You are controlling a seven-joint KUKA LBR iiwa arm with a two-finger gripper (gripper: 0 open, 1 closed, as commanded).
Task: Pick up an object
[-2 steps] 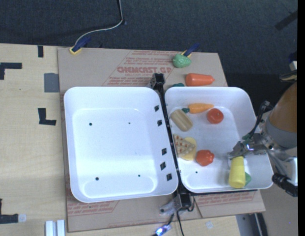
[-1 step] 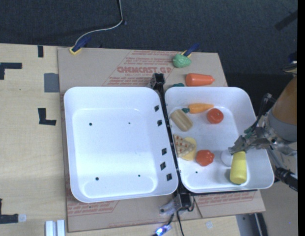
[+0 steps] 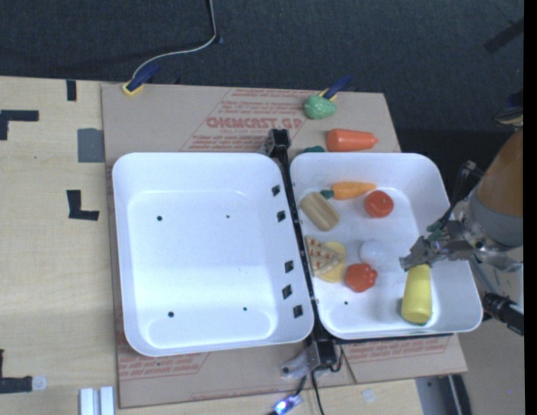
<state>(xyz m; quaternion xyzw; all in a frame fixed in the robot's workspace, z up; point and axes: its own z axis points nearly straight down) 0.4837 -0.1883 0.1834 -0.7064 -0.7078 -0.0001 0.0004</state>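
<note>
The right bin (image 3: 424,169) holds a small carrot (image 3: 352,189), a red tomato (image 3: 379,203), a tan bread roll (image 3: 319,211), a pizza slice (image 3: 325,258), a second red tomato (image 3: 361,277), a pale white object (image 3: 373,251) and a yellow banana-like piece (image 3: 416,294). My gripper (image 3: 421,253) hovers at the bin's right side, just above the yellow piece's top end. Its dark fingers point left and down, with nothing visible between them.
The left bin (image 3: 130,180) lies beside it, joined by a black hinge strip (image 3: 290,232). A larger carrot (image 3: 350,139) and a green toy (image 3: 319,106) lie on the cardboard behind the bins. A cable (image 3: 177,54) runs across the dark back area.
</note>
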